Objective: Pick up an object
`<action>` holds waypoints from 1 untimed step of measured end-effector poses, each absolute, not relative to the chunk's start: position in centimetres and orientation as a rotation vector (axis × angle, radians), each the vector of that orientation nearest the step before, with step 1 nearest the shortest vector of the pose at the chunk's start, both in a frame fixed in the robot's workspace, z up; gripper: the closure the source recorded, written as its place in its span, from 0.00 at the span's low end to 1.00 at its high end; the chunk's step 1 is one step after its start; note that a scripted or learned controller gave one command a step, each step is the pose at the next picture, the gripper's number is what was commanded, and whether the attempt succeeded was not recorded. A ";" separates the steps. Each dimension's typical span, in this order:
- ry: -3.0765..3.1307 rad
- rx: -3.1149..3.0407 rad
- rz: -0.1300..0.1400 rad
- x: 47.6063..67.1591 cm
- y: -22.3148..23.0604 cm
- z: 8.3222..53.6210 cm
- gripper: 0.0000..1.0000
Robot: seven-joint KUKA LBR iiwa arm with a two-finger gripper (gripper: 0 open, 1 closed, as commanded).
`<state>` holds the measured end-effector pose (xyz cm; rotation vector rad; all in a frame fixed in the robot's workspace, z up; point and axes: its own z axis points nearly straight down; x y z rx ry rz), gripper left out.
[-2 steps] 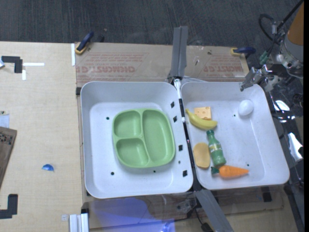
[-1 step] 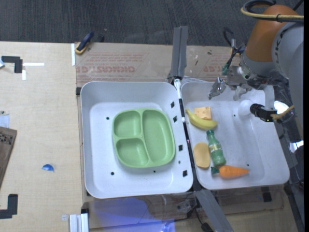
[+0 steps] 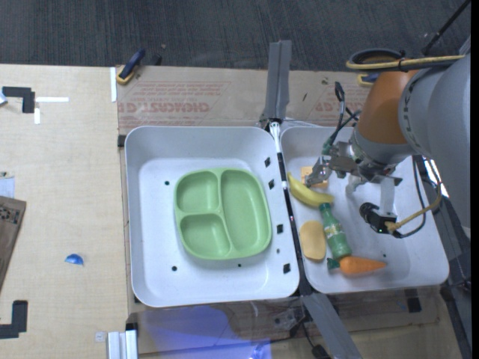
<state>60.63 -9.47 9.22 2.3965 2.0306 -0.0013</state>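
The right bin (image 3: 400, 249) holds a yellow banana (image 3: 307, 194), a green bottle (image 3: 334, 232), an orange carrot (image 3: 362, 265), a pale yellow oval piece (image 3: 313, 241) and a small orange block (image 3: 306, 173). My gripper (image 3: 322, 172) hangs low over the bin's far left part, just beyond the banana and right beside the orange block. The grey wrist and orange band (image 3: 382, 114) hide the bin's far side. Nothing is visibly held.
The left bin (image 3: 144, 200) carries a green divided plate (image 3: 223, 213). A grey divider (image 3: 278, 88) rises between the bins at the back. A black cable (image 3: 397, 223) loops from the wrist over the right bin. Cardboard (image 3: 187, 96) lies behind the bins.
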 end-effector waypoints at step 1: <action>1.915 2.490 -0.003 64.0 -7.8 19.2 0.00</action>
